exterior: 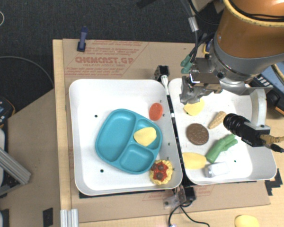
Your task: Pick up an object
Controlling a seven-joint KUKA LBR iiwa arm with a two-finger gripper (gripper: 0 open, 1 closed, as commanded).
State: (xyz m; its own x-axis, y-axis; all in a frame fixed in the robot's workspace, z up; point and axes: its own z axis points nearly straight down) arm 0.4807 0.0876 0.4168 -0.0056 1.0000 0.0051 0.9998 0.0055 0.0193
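The yellow chip (194,109) lay at the top of the right bin (262,171), just under the end effector (191,96), so we judged it the likely target; nothing looked lifted yet, the grasp and the raise were left. We could not tell how the end effector was set. The arm (248,30) reached in from the right, wrist bent down over the bin's upper left corner, near the brown disc (197,133)

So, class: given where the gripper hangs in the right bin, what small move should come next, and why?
Probably a short straight descent: the gripper hovers directly over the pale yellow rounded toy piece at the right white bin's far-left corner, holding nothing visible.
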